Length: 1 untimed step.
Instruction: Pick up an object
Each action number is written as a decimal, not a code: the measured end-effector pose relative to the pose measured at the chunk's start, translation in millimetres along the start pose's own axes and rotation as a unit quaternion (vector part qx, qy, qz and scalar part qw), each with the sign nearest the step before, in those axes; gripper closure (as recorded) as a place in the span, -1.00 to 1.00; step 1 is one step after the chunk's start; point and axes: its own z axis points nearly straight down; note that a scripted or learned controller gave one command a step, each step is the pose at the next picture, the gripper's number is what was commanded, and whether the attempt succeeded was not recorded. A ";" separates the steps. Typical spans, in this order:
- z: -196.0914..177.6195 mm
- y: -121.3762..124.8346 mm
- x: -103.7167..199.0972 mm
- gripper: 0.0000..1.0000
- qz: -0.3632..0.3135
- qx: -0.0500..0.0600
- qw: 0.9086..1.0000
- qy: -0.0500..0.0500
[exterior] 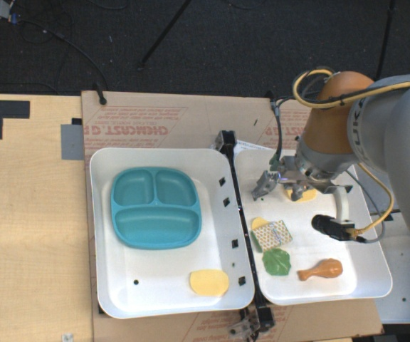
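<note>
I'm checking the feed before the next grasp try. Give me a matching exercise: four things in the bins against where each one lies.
Things:
1. teal divided plate
2. yellow disc
3. green leaf toy
4. drumstick toy

Places:
A. right bin, near its front right corner
B. left bin, upper middle
C. right bin, just below the patterned pouch
D. left bin, near the front edge

Pairs: 1-B, 2-D, 3-C, 4-A

We note red printed lettering, upside down, reading roughly "CHEMCRZT. G", on the brown cardboard sheet (155,120) in the upper centre of the frame.
</note>
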 end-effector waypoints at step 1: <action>47.3 -0.6 1.0 -1.00 0.000 -0.001 1.000 0.000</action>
